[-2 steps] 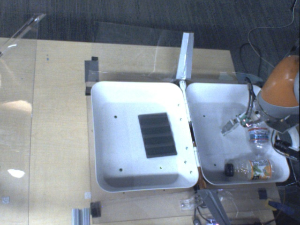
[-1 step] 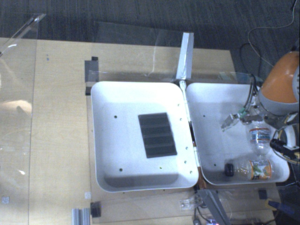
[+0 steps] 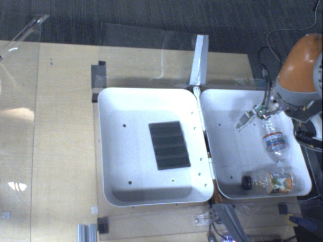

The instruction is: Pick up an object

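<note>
1. While we hang over the right bin, our hand is near its back part, just above the cap end of a clear water bottle; we cannot tell if the hand is spread or pressed together.
2. A second bottle with an orange label lies along the front wall of the same bin, close to the first bottle.
3. A dark ribbed block lies alone in the left bin.
4. To do this step well, we judge it best to go down straight on the water bottle's body, across its narrow width, because the round plastic may roll away.
</note>
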`<state>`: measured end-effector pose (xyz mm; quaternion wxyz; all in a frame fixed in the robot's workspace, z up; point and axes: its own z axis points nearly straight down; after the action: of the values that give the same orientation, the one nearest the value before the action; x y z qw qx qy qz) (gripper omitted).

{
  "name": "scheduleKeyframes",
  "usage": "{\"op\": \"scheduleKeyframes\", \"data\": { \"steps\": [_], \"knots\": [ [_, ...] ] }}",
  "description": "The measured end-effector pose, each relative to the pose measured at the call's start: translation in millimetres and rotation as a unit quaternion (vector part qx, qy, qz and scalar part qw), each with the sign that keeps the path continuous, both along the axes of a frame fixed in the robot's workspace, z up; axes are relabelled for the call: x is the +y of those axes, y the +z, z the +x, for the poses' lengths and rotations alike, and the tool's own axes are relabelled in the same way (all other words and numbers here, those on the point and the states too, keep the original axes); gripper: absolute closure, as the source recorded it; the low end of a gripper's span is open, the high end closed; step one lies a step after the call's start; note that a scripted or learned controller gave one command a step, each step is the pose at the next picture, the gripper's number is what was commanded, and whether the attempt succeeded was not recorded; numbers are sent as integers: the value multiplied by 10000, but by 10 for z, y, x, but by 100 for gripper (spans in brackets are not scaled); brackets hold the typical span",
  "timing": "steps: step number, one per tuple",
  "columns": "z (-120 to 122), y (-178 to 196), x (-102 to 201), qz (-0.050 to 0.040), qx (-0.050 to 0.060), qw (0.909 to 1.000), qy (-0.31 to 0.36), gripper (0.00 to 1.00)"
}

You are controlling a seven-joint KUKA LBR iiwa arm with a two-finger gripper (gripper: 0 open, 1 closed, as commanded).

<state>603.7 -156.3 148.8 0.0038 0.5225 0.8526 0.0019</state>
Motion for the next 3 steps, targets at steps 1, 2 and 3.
{"op": "scheduleKeyframes", "data": {
  "steps": [1, 2, 3],
  "knots": [
    [-117, -184, -287, 26, -18, 9989, -475, 0],
    [-307, -209, -321, 96, -72, 9935, -1135, 0],
    [-390, -171, -299, 57, -30, 9950, -992, 0]
  ]
}}
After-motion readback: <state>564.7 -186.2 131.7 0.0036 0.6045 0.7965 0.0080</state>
